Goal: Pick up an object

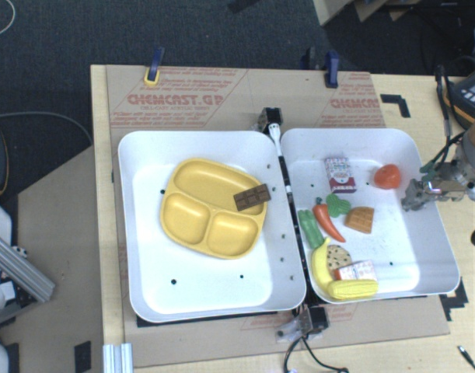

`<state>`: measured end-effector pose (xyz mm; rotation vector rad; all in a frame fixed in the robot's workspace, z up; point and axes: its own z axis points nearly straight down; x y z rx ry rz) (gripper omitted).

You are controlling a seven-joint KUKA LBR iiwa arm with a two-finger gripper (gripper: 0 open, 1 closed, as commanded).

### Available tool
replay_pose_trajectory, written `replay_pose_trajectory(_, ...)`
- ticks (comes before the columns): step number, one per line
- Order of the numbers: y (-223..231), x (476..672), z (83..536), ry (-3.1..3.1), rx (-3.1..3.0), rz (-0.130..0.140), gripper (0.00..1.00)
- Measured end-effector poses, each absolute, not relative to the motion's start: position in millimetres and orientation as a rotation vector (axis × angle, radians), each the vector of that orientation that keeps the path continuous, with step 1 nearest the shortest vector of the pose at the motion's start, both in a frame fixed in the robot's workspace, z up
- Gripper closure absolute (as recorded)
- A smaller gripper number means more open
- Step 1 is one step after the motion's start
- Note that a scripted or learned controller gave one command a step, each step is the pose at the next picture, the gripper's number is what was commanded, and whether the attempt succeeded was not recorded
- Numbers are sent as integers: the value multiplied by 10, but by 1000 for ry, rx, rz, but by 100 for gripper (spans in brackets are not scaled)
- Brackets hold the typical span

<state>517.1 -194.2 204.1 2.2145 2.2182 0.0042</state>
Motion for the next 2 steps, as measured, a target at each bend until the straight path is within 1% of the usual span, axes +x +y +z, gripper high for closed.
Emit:
replay_pose_trajectory(1, -1945, 5182, 2265, 2219, 2216, 3, 100)
replay_pose_trajectory(2, -1543, 5529, 2166, 2226, 2214, 4, 100)
